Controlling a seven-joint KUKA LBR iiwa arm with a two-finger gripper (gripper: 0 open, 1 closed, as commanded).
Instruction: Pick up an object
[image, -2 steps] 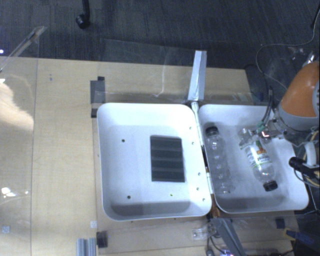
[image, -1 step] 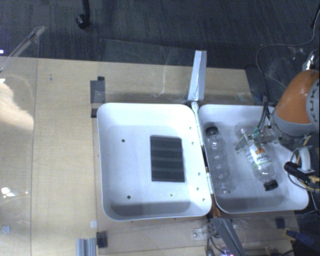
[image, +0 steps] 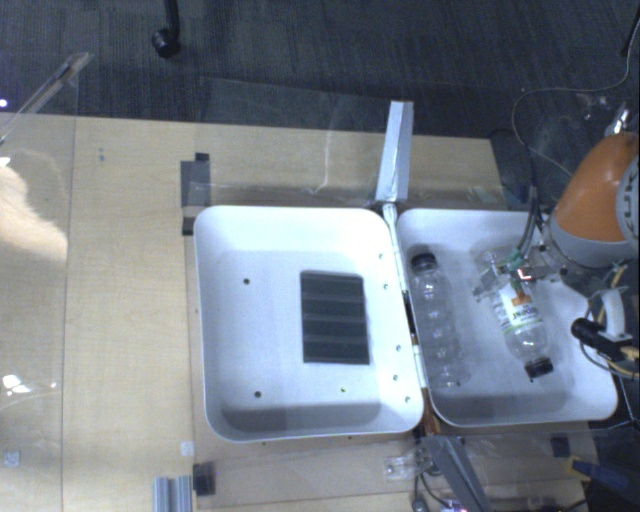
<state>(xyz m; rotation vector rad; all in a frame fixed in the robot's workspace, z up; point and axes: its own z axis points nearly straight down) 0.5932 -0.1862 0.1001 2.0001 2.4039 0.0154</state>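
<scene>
I am seeing two clear bottles lying in the right bin (image: 590, 395): one bottle (image: 437, 318) along its left wall, another bottle (image: 519, 318) nearer the arm (image: 597, 200). The pincer (image: 516, 268) is hovering at that bottle's far end; whether it is gripping, I cannot tell. A dark pad (image: 335, 317) is sitting in the left bin (image: 230, 300).

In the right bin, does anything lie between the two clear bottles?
No. In the camera view, only bare white floor of the right bin separates the bottle by the left wall from the labelled bottle.
</scene>
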